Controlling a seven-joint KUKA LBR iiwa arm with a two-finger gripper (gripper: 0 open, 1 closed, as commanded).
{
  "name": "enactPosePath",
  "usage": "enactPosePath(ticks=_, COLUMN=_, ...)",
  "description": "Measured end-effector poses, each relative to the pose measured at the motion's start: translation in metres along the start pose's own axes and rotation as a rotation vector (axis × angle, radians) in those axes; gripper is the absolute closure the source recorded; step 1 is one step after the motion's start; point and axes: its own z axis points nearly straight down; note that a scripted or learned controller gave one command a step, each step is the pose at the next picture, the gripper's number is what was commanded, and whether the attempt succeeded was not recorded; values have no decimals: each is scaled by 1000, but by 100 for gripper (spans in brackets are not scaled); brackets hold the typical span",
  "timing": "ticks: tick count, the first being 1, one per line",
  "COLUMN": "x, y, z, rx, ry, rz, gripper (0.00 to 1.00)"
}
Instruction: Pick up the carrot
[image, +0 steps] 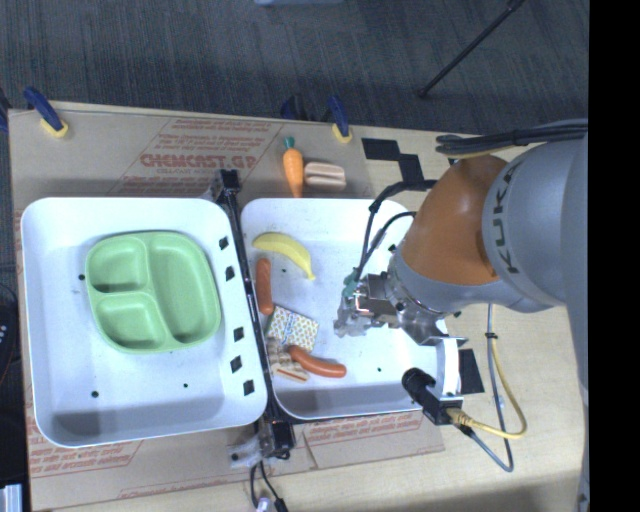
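You are looking down at a brown cardboard sheet (200, 150) lying on a tan bench (540, 480). Blue clamps (45, 110) are holding its far edge. Dark grey carpet (200, 50) is showing behind.

arm (500, 240) reaching from right, end effector (352, 312) lowered.

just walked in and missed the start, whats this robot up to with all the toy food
A grey KUKA arm reaches in from the right, with its gripper low over the right bin. That bin holds a banana, two sausages and a small patterned packet. The carrot it is meant to pick up lies outside the bins, on the cardboard just beyond the right bin, beside a small bread-like piece. The left bin holds a green divided plate. Nothing is visibly held.
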Motion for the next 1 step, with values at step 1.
enactPosePath(ticks=1, x=11, y=-1, z=-104, rx=-3, ry=1, rz=531, gripper=100)
